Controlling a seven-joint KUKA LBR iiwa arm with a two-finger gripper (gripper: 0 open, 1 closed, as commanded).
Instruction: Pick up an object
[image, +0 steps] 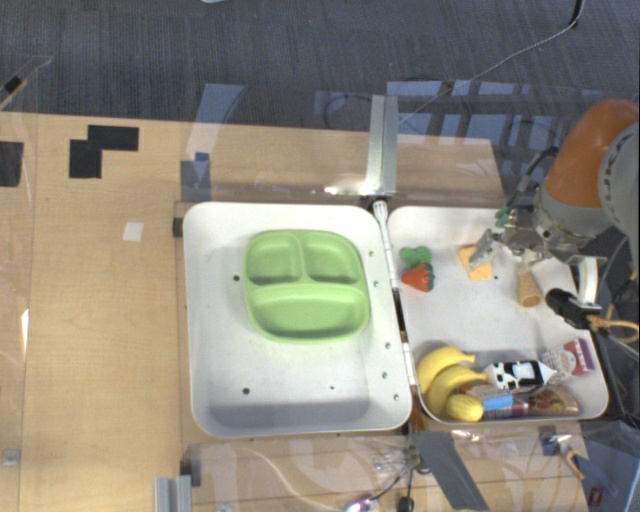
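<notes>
My gripper (507, 243) hangs over the back of the right bin (440, 320), fingers open and nothing between them. Just below and left of it lies a yellow cheese wedge (478, 263), close to the left fingertip; whether they touch I cannot tell. A tan cone-shaped piece (529, 288) lies below and right of the gripper. Near the bin's left wall sits a red strawberry (418, 278) with a green top. Along the front edge lie yellow bananas (449, 380), a black-and-white cow toy (516, 375), a pink-and-white packet (571, 357) and a pen-like piece (500, 404).
The left bin (215, 330) holds a green divided plate (305, 283). A metal divider (392, 290) separates the two bins. The grey arm with its orange band (590, 160) and cables crowds the right bin's far right side.
</notes>
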